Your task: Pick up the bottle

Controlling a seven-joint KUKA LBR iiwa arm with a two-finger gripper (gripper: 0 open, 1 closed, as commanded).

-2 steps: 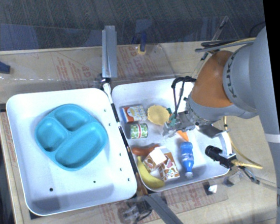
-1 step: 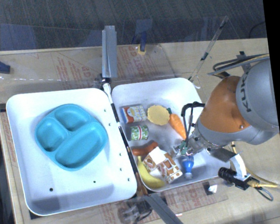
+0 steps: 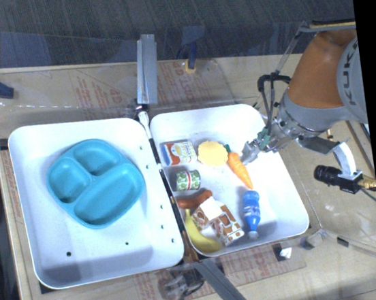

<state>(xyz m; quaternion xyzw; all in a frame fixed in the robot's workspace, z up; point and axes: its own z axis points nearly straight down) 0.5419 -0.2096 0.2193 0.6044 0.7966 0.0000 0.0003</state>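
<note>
Bottle [image 3: 251, 213], blue with a white cap, lies in the right bin [image 3: 290, 187] toward its near right corner, beside a small carton [image 3: 216, 222] and a banana [image 3: 198, 237]. Just beyond it lies a carrot [image 3: 237, 166], with a yellow round item [image 3: 212, 153], a can [image 3: 186, 180] and a packet [image 3: 179, 152] further left. End effector [image 3: 251, 151] hovers at the carrot's far end, well apart from the bottle; whether it is parted or closed cannot be made out. The left bin [image 3: 44, 254] holds a blue divided plate [image 3: 96, 182].

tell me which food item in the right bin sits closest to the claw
The orange carrot, its top end just beside the claw; the others lie farther left or lower.
</note>
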